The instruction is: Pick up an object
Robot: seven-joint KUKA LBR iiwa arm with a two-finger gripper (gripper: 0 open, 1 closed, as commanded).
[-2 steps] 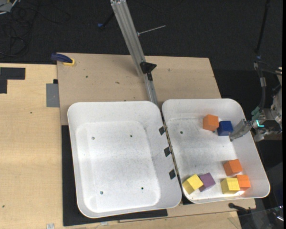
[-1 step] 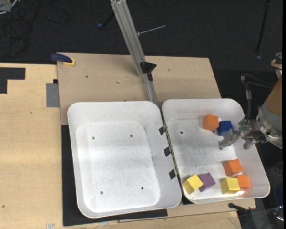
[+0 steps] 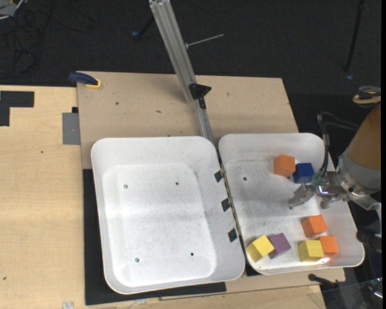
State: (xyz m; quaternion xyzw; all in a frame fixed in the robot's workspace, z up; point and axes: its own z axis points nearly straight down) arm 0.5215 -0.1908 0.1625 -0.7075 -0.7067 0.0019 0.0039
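Blocks, right bin [image 3: 244, 148] — gripper [image 3: 303, 197] at frame right, low over the floor, fingers slightly parted, holding nothing. Blue block [image 3: 303, 172] and orange block [image 3: 284, 165] just above it; orange [image 3: 314, 225], yellow [image 3: 311, 250], purple [image 3: 280, 243] blocks below — lower right.

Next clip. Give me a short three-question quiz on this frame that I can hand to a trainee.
1. True or false: every block lies in the right bin.
2. How many blocks are there in all?
3. Which block lies nearest the gripper: A) purple block, B) blue block, C) the yellow block beside the purple one?

Key: 1 true. 2 seven: three orange, two yellow, one blue, one purple. 3 B.
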